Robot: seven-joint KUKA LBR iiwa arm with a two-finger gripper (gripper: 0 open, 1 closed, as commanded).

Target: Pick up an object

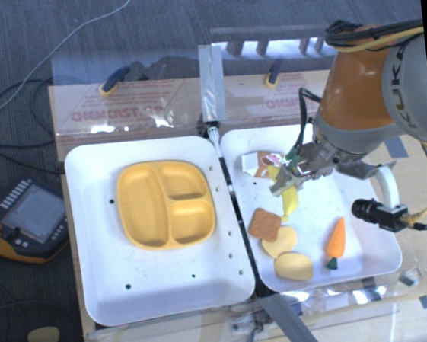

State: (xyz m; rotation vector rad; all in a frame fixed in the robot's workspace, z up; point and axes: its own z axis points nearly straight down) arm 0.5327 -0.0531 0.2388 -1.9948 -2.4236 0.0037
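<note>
Glossy moulded yellow tray (165,202), three compartments, sits in smooth white bin (105,294).

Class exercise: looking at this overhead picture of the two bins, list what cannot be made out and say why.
- Claw: open or shut, blurred among the toys.
- Yellow item under it: gripped or just touched, partly covered.
- Small packet: print too small.
- Arm: cut off by the right edge.

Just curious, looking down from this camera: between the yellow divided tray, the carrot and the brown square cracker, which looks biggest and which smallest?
1. Yellow divided tray, by far the largest.
2. Carrot and brown square cracker: they look alike in size, the carrot longer, the cracker wider, so I won't rank them.
</note>
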